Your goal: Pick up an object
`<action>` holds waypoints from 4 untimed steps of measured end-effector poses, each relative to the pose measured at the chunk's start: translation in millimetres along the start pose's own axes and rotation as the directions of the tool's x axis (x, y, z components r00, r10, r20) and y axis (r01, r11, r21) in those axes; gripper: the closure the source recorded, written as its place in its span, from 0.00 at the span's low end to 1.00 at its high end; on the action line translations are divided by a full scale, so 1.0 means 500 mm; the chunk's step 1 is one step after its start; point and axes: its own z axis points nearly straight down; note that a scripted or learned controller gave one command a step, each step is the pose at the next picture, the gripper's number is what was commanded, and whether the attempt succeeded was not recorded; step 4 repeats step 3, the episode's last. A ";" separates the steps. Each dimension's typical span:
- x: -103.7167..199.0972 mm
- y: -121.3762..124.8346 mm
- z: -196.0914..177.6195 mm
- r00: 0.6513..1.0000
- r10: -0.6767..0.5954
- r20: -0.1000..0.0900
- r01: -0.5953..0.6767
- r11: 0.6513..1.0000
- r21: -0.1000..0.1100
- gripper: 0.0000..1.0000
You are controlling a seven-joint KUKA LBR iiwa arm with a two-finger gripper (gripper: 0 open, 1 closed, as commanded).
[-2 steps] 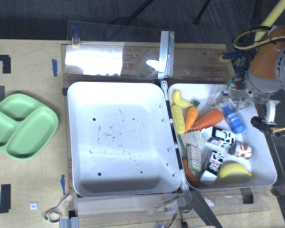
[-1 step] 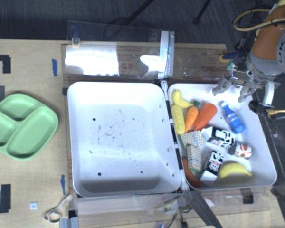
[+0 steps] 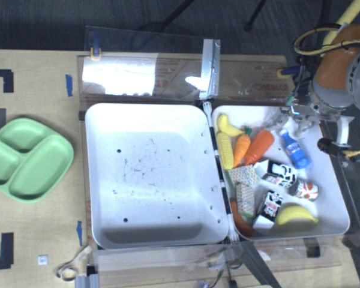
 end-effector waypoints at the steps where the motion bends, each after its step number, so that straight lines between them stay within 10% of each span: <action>1: -0.001 -0.030 0.018 1.000 -0.031 0.004 0.031 0.999 -0.013 0.00; 2: -0.004 -0.029 -0.001 0.999 -0.032 0.011 0.032 0.999 -0.014 1.00; 3: 0.094 -0.014 -0.171 0.994 -0.105 0.015 0.105 0.994 -0.008 1.00; 4: 0.094 -0.014 -0.171 0.994 -0.105 0.015 0.105 0.994 -0.008 1.00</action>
